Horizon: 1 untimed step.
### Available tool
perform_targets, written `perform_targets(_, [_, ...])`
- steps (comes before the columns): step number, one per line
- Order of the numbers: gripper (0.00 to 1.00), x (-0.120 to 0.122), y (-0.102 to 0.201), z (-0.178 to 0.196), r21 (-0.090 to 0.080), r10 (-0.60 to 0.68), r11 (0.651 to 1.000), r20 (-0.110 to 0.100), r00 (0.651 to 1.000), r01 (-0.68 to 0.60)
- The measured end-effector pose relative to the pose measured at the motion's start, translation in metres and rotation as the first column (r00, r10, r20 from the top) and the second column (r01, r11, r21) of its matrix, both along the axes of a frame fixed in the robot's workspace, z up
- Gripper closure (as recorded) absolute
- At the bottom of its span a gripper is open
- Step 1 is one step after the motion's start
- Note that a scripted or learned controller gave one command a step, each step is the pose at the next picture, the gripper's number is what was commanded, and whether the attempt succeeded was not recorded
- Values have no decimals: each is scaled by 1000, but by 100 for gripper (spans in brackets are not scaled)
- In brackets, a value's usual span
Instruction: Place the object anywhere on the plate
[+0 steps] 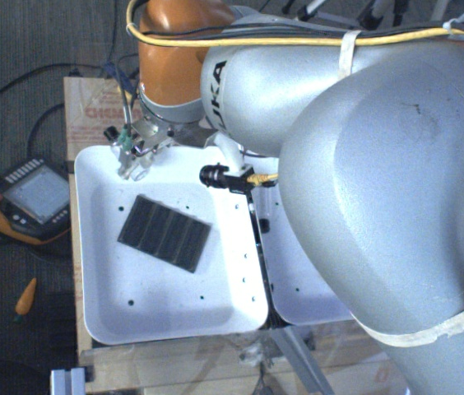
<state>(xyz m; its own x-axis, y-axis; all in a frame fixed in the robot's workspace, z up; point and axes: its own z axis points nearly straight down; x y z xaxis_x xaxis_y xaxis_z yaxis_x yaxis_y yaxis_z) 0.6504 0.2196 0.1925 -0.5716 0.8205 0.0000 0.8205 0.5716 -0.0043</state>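
Note:
A dark, ribbed rectangular plate (pixel 164 233) lies flat and slightly askew in the middle of the left white bin (pixel 100 319). My gripper (pixel 132 164) hangs over the far left corner of that bin, up and to the left of the plate and apart from it. The orange band (pixel 174 48) of the wrist is right above it. The tip is small and partly see-through against the white bin. I cannot make out any object held there, and no loose object shows in the bin besides the plate.
The grey arm (pixel 364 163) covers most of the right bin (pixel 302 299). A black plug (pixel 220 176) on a yellow cable hangs over the ridge between the bins. A pendant (pixel 30 200) lies on the floor left of the bench.

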Motion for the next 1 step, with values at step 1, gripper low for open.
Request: perform_targets(1, [100, 0, 1, 6, 3, 0, 1000, -4, 1000, 0])
